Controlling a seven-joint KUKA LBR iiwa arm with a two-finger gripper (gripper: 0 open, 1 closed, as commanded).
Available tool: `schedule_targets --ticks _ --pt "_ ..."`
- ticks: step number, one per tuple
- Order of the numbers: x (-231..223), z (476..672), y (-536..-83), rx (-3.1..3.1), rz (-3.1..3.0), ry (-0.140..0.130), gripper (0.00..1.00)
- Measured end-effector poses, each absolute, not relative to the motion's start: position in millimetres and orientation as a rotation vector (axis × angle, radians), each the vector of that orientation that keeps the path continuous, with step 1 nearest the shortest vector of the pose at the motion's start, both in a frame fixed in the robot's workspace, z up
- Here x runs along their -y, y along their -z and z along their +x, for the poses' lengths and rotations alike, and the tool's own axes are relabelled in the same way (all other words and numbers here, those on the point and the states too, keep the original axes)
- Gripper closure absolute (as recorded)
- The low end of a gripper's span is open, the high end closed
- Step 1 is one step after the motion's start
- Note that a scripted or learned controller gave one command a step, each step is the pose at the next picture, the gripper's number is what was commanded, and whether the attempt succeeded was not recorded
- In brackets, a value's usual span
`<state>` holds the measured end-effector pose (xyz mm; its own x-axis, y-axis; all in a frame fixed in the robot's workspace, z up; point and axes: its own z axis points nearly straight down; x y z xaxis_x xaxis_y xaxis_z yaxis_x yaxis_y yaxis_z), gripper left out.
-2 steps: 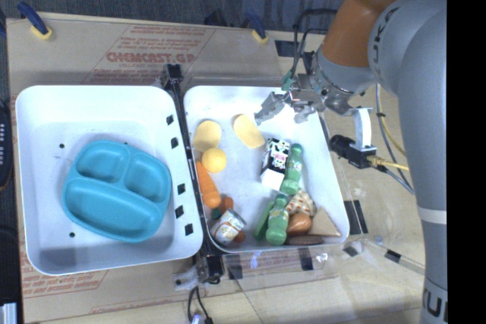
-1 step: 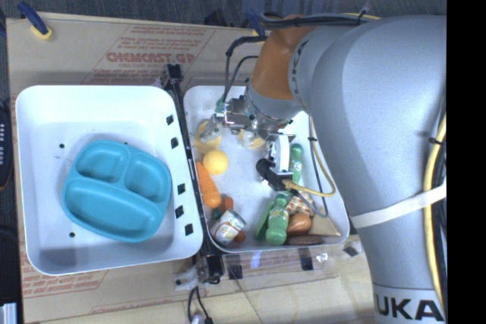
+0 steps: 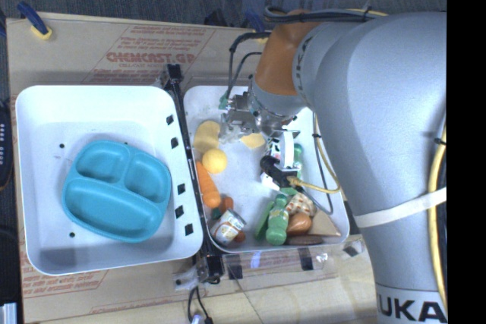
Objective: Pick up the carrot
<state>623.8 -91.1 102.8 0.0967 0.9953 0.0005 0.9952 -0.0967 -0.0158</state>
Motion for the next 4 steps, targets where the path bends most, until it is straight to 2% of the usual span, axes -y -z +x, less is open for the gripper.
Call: schedule_targets --ticks 1,2,3,4 --pt "77.1 569.7 -194.0 1.848 -2.535 -0.010 1.00" --pt "78.4 474.6 -190.6 1.930 -2.468 -0.016 1.00" --pt "10.2 476.9 -191.1 1.728 -2.619 -0.007 1.00" --pt "11.0 477.7 -200.2 1.735 -2.611 -0.014 1.00"
